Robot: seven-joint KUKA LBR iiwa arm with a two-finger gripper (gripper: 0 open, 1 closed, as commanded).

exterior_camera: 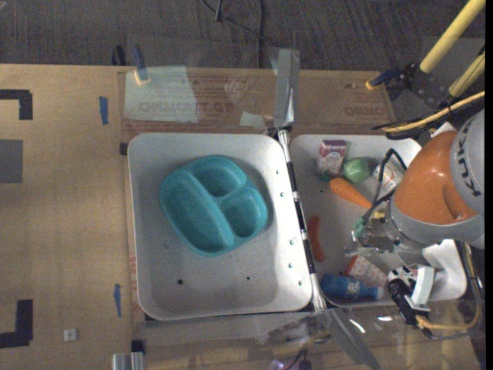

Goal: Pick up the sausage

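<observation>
The sausage (314, 238) is a slim red-orange stick lying lengthwise near the left wall of the right bin (306, 177). My gripper (370, 236) hangs over the middle of that bin, to the right of the sausage and apart from it. The grey wrist and the orange band (428, 185) cover the bin's right part. Nothing shows in the gripper's hold.
In the right bin lie an orange carrot (350, 193), a green round item (357, 169), a small carton (333, 159), a blue bottle (350, 287) and a red-white packet (367, 269). The left bin (154, 284) holds a teal divided plate (214, 203).
</observation>
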